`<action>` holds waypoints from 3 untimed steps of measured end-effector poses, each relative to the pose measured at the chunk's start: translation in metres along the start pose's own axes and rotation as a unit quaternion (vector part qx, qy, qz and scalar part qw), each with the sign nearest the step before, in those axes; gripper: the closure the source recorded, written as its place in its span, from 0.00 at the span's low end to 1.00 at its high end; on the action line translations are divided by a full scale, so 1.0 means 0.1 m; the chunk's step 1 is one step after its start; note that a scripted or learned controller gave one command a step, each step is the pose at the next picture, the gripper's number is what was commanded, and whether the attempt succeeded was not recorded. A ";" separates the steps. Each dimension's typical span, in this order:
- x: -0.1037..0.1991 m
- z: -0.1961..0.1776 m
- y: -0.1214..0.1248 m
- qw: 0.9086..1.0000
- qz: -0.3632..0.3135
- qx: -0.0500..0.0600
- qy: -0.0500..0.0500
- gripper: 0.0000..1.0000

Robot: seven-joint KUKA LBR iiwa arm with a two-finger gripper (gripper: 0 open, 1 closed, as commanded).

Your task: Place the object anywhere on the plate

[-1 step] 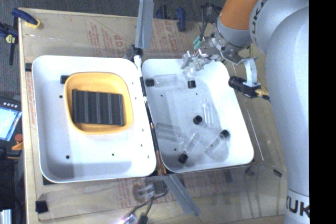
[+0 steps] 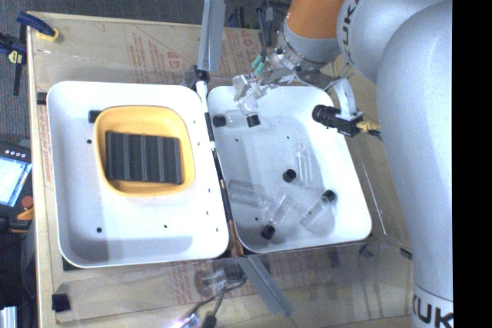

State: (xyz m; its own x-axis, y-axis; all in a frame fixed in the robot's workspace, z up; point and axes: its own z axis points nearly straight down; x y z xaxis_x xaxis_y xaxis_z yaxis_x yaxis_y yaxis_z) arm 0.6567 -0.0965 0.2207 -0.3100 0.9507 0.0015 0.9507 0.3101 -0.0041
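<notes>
Two shallow white bins sit side by side on the wooden bench (image 2: 115, 50), the left bin (image 2: 69, 165) bearing one yellow plate (image 2: 142, 121), the right bin (image 2: 350, 196) four clear black-capped vials (image 2: 317, 210), while the gripper (image 2: 247, 92), its grip unreadable, hovers at that bin's far-left corner.

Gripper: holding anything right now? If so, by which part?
Cannot be told. The gripper sits at the top edge of the right bin amid clear glare; no vial is visible between its fingers. The plate is in the left bin.
</notes>
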 end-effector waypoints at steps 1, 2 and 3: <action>0.45 0.29 -0.01 0.994 -0.110 0.000 0.000 1.00; 1.07 0.14 0.06 0.976 -0.216 0.000 0.000 1.00; 1.07 0.15 0.06 0.976 -0.216 0.000 -0.001 0.00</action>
